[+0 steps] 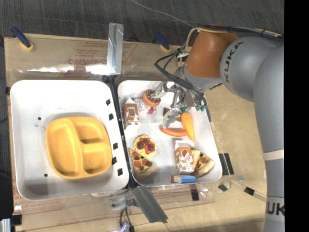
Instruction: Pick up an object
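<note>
A tan counter (231,105) bears two white bins; "KUKA" reads on the grey arm (251,66). Its hand (175,102) reaches down into the right bin (212,144), just above the carrot (187,124); whether it grips anything I cannot tell

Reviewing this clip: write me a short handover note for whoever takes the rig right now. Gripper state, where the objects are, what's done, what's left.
Gripper: low in the right bin, upper part, near the carrot; whether the jaws are open or shut is not readable, and nothing is visibly between them.
Objects: carrot and hot dog just below the gripper; donut to its left; pizza slices and cartons lower in the bin. Yellow tray sits in the left bin.
Done: arm has reached the bin.
Left: grasp one object and lift it.
</note>
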